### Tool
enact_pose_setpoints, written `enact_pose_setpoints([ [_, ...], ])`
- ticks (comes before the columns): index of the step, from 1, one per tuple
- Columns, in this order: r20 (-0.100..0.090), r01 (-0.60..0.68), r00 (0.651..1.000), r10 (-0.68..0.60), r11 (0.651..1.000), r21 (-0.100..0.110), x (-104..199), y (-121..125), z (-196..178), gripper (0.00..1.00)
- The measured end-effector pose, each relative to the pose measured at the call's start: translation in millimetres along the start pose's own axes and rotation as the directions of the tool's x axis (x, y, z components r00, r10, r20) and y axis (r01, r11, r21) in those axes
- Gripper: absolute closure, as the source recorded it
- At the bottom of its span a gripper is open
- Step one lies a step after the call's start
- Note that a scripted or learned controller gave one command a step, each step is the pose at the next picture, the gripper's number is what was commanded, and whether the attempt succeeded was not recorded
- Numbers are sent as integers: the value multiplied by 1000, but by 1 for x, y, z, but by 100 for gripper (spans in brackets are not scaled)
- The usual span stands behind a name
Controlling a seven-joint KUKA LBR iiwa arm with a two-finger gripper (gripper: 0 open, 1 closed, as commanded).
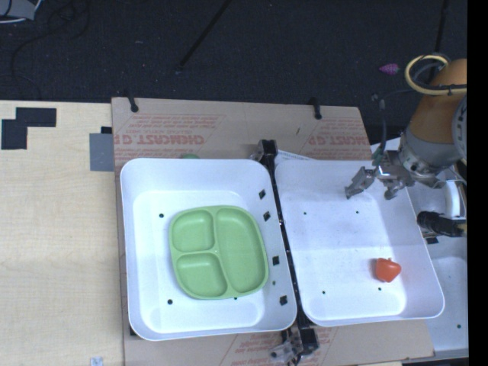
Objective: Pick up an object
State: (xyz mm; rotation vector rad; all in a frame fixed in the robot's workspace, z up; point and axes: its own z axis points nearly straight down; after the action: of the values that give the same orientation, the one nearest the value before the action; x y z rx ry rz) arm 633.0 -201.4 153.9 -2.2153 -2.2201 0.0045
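Observation:
A small red object [386, 269] lies on the floor of the right bin [335, 296], near its front right corner. My gripper [374, 184] hangs over the right bin's back right part, well behind the red object. Its two fingers are spread apart with nothing between them. A green three-section plate [219, 251] rests in the middle of the left bin [145, 204].
The two white bins sit side by side on a cardboard sheet [229, 128], joined by a black divider with clips [278, 227]. The grey arm with its orange band [442, 105] comes in from the right edge. A wooden bench top [53, 235] lies to the left.

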Motion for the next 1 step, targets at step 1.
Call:
enact_pose_setpoints([
  [1, 0, 1, 1000, -1, 1000, 0, 8, -6, 59, 0],
])
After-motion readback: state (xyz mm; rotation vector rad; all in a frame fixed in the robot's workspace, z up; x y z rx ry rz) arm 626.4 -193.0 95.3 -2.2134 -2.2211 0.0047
